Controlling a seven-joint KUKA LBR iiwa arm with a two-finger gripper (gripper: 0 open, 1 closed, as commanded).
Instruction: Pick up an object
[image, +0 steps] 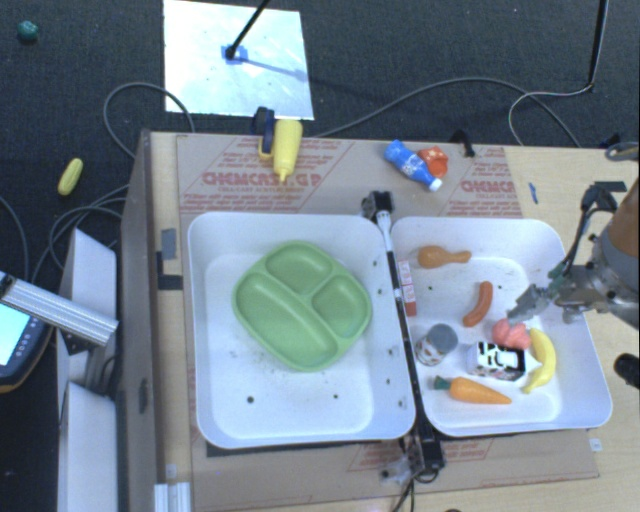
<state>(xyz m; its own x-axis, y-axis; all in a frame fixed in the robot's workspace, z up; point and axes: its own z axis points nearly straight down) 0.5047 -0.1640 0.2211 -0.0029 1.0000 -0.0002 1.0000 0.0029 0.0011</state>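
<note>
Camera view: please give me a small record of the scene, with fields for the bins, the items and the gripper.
left bin: green tray
right bin: drumstick, sausage, can, carrot, banana, pink item, black-and-white item
gripper: over right bin, above pink item; arm enters from right
outside bins: yellow bottle, blue bottle

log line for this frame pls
gripper above pink toy in right bin | nothing seen held | banana beside | green tray in left bin
</note>
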